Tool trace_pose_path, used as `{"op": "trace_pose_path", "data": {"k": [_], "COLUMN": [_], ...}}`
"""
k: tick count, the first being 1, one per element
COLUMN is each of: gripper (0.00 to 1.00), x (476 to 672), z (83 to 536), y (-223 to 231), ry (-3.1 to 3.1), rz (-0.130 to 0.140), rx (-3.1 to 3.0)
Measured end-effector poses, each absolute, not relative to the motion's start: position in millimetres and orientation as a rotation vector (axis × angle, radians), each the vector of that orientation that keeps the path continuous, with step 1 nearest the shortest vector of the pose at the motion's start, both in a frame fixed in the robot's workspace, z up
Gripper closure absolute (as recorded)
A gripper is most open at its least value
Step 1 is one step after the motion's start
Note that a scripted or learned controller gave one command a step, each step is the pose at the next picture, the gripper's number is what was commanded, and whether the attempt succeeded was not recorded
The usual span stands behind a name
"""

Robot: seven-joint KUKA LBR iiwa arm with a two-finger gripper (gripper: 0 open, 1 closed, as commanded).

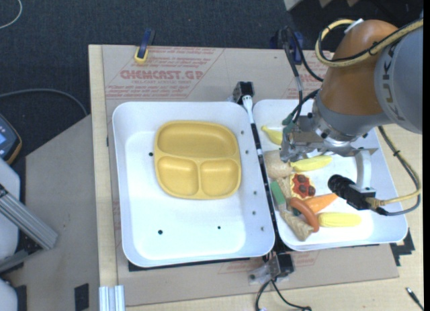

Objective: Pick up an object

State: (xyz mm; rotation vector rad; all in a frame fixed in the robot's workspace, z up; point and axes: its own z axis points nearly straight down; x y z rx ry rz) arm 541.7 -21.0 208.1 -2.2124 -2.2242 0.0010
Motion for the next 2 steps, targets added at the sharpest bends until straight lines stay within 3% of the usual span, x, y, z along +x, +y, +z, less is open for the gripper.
{"op": "trace_pose_path", "data": {"k": [1, 2], "gripper": [1.00, 1.00], "x": [546.9, 544.5], "z": [209, 234], "y": [33, 57], "ry": [-2.228, -2.228], "rz": [-0.002, -0.007], "rx": [-2.214, -2.219]}}
